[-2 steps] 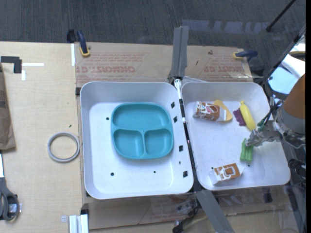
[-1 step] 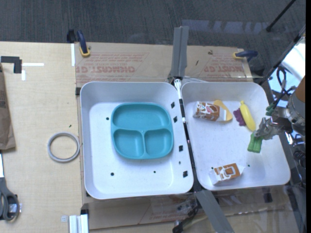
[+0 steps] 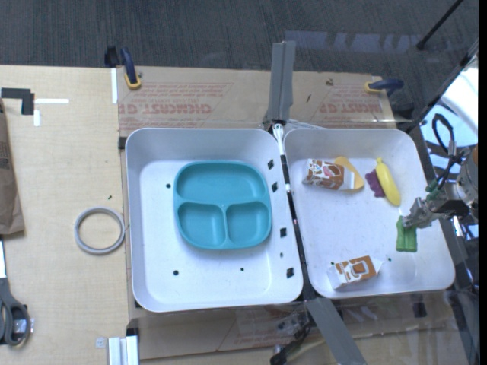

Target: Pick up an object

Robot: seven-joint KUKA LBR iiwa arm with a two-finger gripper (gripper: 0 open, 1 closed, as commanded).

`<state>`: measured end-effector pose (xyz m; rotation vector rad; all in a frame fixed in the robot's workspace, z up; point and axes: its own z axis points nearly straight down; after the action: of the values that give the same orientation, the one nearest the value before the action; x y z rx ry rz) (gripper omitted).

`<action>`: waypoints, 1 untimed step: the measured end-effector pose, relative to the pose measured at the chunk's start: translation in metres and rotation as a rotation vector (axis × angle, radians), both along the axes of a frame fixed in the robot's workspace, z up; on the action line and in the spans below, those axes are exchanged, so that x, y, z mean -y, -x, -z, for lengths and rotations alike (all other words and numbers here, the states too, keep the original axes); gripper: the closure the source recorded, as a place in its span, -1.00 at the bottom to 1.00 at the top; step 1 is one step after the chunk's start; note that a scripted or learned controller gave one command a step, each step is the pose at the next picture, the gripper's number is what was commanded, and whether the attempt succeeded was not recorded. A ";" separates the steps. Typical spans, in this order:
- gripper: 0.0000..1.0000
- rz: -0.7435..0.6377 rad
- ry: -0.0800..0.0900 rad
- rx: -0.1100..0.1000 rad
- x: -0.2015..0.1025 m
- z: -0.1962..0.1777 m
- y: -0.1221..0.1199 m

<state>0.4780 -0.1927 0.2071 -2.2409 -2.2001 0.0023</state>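
My gripper reaches in over the right edge of the right bin. Its tip sits at the top end of a small green object by the bin's right wall, and contact between them is unclear. Further back in this bin lie a yellow banana, a purple piece beside it, and a brown-and-white carton with a yellow wedge behind it. A second small carton lies near the front wall.
The left bin holds a teal divided plate. On the wooden bench to the left lie a tape ring, scissors and a brown bag. A grey post stands behind the bins' shared wall.
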 end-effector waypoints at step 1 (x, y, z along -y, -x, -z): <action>1.00 0.344 0.002 0.001 -0.045 -0.024 -0.014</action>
<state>0.4916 -0.1476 0.2307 -2.5851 -1.7852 0.0030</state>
